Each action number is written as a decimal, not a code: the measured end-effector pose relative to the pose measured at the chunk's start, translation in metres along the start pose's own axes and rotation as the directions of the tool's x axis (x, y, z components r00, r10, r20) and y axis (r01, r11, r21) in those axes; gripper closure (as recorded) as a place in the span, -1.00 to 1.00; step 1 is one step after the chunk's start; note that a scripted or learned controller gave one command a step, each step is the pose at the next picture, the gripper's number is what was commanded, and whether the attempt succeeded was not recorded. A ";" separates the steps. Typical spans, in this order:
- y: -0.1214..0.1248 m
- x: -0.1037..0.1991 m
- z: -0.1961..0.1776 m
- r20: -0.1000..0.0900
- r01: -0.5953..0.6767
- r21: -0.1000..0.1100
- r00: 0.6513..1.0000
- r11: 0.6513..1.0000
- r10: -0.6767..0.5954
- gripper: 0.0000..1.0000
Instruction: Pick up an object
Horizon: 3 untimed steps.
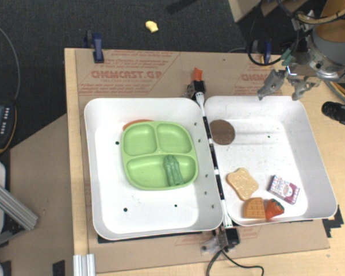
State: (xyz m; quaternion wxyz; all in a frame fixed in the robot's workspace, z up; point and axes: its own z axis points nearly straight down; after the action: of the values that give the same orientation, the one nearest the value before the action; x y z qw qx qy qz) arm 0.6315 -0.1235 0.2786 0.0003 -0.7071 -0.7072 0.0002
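From here I see the green tray in the left bin; cracker and toast crowd the right bin's near corner. My gripper hangs released at its far edge; I could clip two

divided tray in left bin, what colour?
Light green; the divided tray shows plainly in the camera view, with a darker green piece in its lower compartment.
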 end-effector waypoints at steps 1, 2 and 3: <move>-0.069 0.022 0.095 -0.004 -0.002 0.013 1.000 1.000 0.002 -1.00; -0.049 0.031 0.169 -0.002 0.001 0.007 1.000 1.000 -0.001 -1.00; 0.039 0.025 0.193 0.002 0.003 -0.009 1.000 1.000 -0.003 -1.00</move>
State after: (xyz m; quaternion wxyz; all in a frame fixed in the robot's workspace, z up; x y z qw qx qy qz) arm 0.6701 -0.0987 0.0852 -0.0033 -0.7061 -0.7081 -0.0023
